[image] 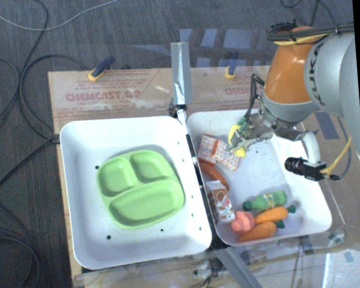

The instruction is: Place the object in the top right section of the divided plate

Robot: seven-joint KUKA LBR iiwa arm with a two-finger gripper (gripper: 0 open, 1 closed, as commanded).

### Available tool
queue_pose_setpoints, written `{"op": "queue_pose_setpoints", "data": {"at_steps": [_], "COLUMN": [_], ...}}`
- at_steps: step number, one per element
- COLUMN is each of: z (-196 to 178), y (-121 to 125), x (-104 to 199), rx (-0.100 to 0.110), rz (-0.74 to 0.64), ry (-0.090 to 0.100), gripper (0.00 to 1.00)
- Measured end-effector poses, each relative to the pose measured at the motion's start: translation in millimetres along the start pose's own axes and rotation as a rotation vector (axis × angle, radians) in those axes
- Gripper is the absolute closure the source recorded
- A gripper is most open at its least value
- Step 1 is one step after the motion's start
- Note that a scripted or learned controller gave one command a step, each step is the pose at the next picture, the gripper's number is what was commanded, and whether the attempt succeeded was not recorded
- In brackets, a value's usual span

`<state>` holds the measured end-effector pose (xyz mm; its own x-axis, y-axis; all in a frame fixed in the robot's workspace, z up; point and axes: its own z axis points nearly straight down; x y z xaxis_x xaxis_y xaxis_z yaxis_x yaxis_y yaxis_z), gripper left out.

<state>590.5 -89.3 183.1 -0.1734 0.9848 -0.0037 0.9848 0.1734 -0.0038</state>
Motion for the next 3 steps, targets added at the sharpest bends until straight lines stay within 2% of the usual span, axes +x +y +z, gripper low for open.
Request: {"op": "queue_pose_setpoints", "data": {"at_steps": [1,2,3], "z": [-25.3,-28.3,-7.2], "y": [27.5,47.7,59.2], "x": [80.1,129.4,178.4], "rx": [0.000,-0.002,-0.001], "rz": [0.139,-0.213,-0.345], "ry": [0.003,0.002,0.002], "gripper": [1.00,1.00,1.00]}}
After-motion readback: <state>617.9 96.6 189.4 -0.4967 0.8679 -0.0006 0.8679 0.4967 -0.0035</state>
